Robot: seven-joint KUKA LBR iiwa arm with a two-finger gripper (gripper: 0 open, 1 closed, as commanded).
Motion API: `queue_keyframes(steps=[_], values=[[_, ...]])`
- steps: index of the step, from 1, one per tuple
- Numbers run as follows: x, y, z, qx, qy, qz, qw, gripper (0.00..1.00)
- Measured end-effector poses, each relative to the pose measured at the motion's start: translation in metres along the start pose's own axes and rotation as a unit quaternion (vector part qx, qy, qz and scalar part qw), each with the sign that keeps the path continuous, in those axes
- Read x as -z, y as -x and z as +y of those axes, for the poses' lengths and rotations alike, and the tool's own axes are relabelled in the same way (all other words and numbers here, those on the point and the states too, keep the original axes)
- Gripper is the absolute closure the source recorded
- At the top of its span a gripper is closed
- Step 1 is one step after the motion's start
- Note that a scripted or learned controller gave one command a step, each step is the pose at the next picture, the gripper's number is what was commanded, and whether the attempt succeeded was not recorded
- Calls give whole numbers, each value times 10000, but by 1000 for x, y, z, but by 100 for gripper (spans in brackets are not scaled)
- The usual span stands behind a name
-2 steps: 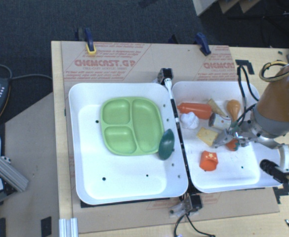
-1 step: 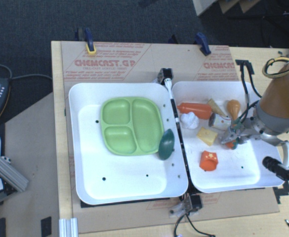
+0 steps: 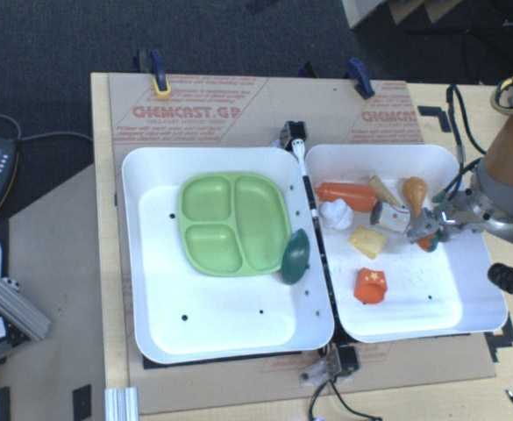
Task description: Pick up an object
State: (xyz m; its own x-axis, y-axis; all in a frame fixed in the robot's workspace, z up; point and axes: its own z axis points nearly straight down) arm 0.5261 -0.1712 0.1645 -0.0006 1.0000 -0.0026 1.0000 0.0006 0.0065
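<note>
The gripper (image 3: 424, 228) is low in the right bin (image 3: 475, 314); whether it is open I cannot tell. The red strawberry-like toy (image 3: 370, 286) lies just leftward and nearer the camera, apart from it.

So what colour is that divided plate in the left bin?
Light green; the divided plate shows in the camera view.

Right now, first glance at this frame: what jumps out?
The green divided plate dominates the left bin, with a dark green leaf-shaped piece at its right edge. The right bin holds a cluster of toy food: an orange carrot, a yellow chunk and a red-orange piece. The gripper is low among them.
</note>
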Motion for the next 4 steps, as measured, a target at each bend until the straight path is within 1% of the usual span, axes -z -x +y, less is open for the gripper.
queue_keyframes(steps=[1, 2, 3, 4], values=[[47, -3, 9, 6, 2, 0, 10000, 100], [61, -3, 10, 4, -12, 5, 10000, 100], [62, -56, 37, 32, -14, 17, 10000, 100], [68, -117, 53, 33, -16, 18, 10000, 100]])
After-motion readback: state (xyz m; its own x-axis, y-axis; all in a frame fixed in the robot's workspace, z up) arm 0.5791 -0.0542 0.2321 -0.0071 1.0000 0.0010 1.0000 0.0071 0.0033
